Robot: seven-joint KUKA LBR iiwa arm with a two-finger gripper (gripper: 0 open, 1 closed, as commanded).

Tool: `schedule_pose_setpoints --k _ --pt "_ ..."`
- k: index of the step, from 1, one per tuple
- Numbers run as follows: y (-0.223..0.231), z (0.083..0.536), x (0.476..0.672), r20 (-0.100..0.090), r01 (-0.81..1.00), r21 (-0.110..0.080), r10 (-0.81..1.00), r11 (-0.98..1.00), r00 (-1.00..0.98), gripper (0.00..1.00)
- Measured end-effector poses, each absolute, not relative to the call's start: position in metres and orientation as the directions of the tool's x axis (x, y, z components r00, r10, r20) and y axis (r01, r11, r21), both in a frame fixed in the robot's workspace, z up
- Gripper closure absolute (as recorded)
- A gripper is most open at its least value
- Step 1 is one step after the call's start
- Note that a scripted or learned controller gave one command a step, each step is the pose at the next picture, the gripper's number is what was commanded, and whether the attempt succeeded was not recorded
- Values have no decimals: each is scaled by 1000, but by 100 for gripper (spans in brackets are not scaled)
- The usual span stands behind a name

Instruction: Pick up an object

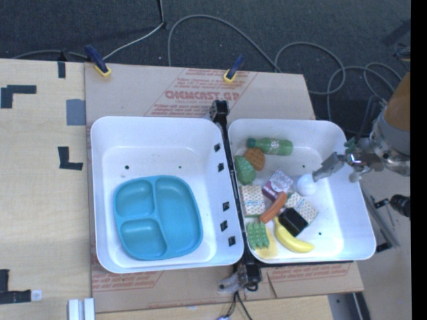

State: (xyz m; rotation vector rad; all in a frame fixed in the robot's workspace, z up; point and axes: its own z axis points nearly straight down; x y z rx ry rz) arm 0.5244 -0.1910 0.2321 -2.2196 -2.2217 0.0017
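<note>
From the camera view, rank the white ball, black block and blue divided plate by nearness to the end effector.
1. Small white ball, right bin, just beside the end effector.
2. Black rectangular block, right bin's front.
3. Blue three-compartment plastic plate, left bin.

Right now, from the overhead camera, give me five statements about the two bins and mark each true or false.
1. The blue divided plate lies in the left bin. True.
2. The green bottle lies in the left bin. False: it lies at the far side of the right bin.
3. The banana is near the right bin's front edge. True.
4. The gripper holds the banana. False: it is over the right bin's right side, apart from the banana.
5. The black block lies beside the banana. True.
</note>
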Motion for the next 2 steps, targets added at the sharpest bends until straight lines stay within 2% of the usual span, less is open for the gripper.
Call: schedule_pose_setpoints --k 1,2 --pt "-111 157 512 1 1000 -3 1000 2 -2 0" --pt "-104 90 550 0 1000 10 1000 1 -1 0"
